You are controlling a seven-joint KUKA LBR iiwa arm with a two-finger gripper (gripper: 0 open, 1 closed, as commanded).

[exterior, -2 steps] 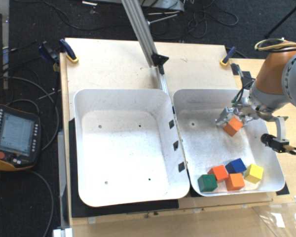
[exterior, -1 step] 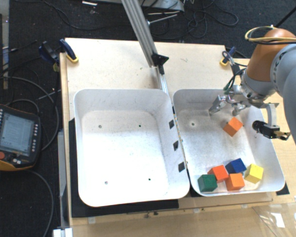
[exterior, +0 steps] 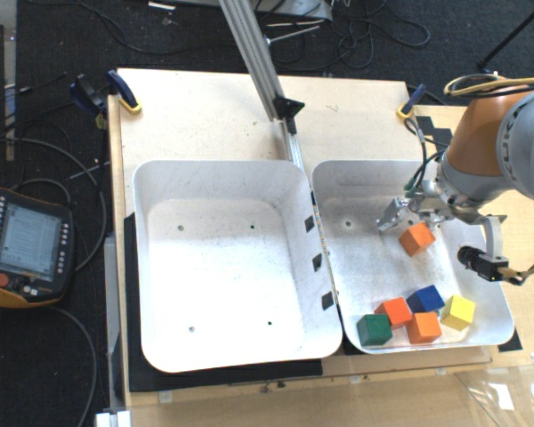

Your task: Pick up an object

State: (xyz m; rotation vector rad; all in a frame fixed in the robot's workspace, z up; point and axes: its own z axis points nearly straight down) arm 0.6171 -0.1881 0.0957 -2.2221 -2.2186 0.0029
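— Two white bins are sitting side by side on the bench (exterior: 205, 114): the left bin (exterior: 160, 185) toward the frame's centre-left, the right bin (exterior: 356, 185) toward centre-right. Where is the arm working?

— The arm (exterior: 494, 145) is reaching in from the right edge of the frame, its orange band showing above the wrist, and the gripper (exterior: 416, 223) is hanging over the upper half of the right bin.

— Is it carrying anything?

— An orange block (exterior: 417, 238) is sitting right at the fingertips, tilted, and appearing to be pinched between them; the fingers are closing around it rather than spreading wide.

— And the other blocks?

— They are clustering in the lower right corner of that same bin. A green cube (exterior: 374, 329) is lying furthest left, a red-orange cube (exterior: 396, 310) just beside it, a blue cube (exterior: 425, 299) behind, another orange cube (exterior: 424, 327) in front, and a yellow cube (exterior: 459, 312) at the far right near the rim. They are crowding close together, several touching.

— Anything off the bench?

— A teach pendant (exterior: 25, 245) is lying on the dark floor at the left edge of the frame, among cables, and a slanted metal rail (exterior: 254, 52) is running down from the top centre toward the gap between the bins.
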